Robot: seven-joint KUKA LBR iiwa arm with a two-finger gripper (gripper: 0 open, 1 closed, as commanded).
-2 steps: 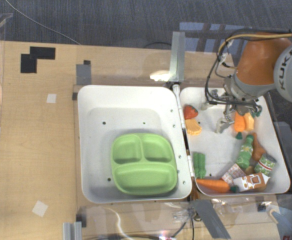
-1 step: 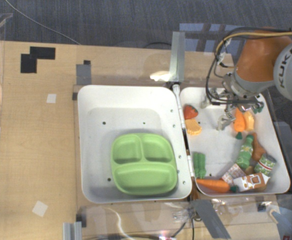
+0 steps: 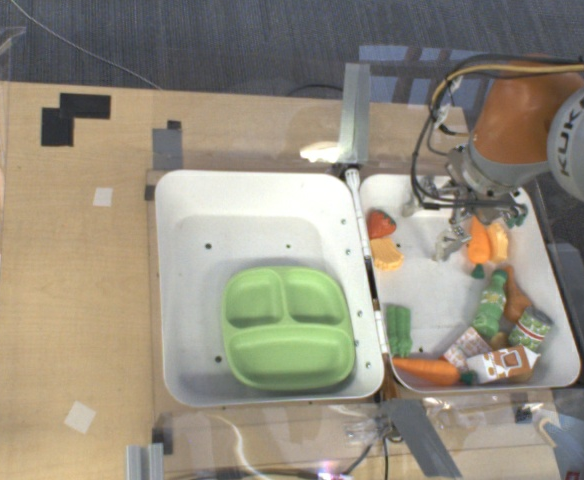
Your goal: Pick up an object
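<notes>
My gripper (image 3: 469, 230) hangs low over the far part of the right bin (image 3: 427, 293), under the arm's orange band. Just beside it, on its right, lies an orange toy piece (image 3: 482, 245) with a green tip; the wrist partly hides it, and I cannot see whether the gripper touches it. A red fruit (image 3: 381, 225) and a yellow-orange piece (image 3: 387, 258) lie along the bin's left wall. Nearer the front are a green vegetable (image 3: 399, 328), a carrot (image 3: 427, 371), a green bottle (image 3: 490, 306), a brown piece (image 3: 516, 303), a small can (image 3: 532, 331) and two small cartons (image 3: 484, 358).
The left bin (image 3: 187, 268) holds a green divided plate (image 3: 287, 326) toward its front. A metal divider (image 3: 365, 268) separates the two bins. Cables loop from the wrist above the right bin's far edge. Bare white floor shows in the middle of the right bin.
</notes>
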